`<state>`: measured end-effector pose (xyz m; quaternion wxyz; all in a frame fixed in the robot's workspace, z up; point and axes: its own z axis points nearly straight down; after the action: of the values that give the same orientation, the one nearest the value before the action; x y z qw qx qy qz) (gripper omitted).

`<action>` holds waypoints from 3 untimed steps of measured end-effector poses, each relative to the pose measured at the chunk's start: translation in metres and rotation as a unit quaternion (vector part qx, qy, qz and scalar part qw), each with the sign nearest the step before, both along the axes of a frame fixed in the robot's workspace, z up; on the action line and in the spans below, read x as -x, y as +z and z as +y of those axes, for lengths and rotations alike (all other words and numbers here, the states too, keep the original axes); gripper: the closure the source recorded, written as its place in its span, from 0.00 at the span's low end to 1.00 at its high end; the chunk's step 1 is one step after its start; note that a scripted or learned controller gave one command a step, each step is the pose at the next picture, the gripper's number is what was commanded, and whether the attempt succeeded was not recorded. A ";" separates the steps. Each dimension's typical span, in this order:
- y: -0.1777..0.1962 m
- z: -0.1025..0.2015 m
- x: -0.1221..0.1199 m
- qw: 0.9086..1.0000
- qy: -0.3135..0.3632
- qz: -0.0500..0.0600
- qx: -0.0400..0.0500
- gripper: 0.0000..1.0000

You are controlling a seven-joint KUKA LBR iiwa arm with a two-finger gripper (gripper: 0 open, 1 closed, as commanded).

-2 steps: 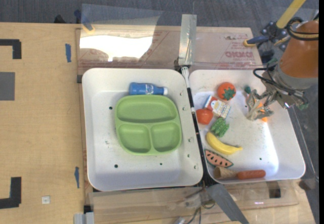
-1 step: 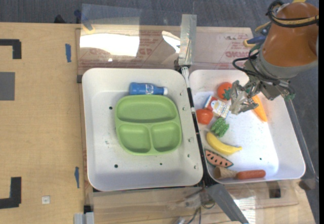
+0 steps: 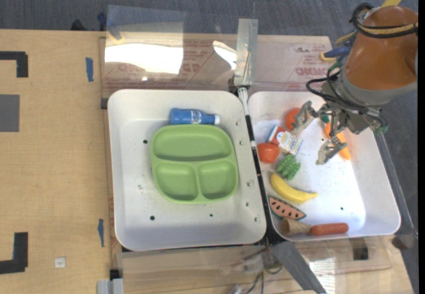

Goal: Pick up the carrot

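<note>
- Bench (image 3: 46,153): tan board surface with black corner marks along its left side; it carries two shallow white bins side by side.
- Left bin (image 3: 126,173): holds a green divided plate (image 3: 195,162) near its centre, three compartments, upright and level. A blue bottle (image 3: 192,117) lies on its side just behind the plate, white cap pointing right.
- Right bin (image 3: 372,200): holds a loose cluster of toy food in its left half and along the front wall.
- Arm (image 3: 382,47): reaches in from the right, orange band uppermost, wrist hanging over the back right part of the right bin.
- Gripper (image 3: 330,135): lowered into the right bin, fingers parted a moderate way. An orange piece, taken to be the carrot (image 3: 340,147), sits at the fingertips; whether it lies between them or just beside cannot be told.
- Banana (image 3: 292,189): yellow, lying flat in front of the cluster.
- Sausage (image 3: 328,228): red-brown, lying along the front wall.
- Watermelon slice (image 3: 287,210): at the front left corner, just in front of the banana.
- Small carton (image 3: 291,143): white with coloured print, between the gripper and the bin's left wall.
- Green leafy vegetable (image 3: 288,168): touching the carton's front edge.
- Tomato (image 3: 268,152): red, round, against the left wall.
- A further orange-red item (image 3: 293,117): behind the carton, kind unclear.
</note>
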<state>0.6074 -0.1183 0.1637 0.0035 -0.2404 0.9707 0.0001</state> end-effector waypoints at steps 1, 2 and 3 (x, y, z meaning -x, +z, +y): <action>-0.068 -0.043 -0.021 0.999 -0.043 -0.001 0.000 0.00; -0.056 -0.042 -0.023 0.999 -0.044 -0.005 -0.001 1.00; -0.057 -0.042 -0.023 0.999 -0.044 -0.004 -0.001 0.00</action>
<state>0.6302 -0.1605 0.1072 0.0080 -0.1974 0.9803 -0.0004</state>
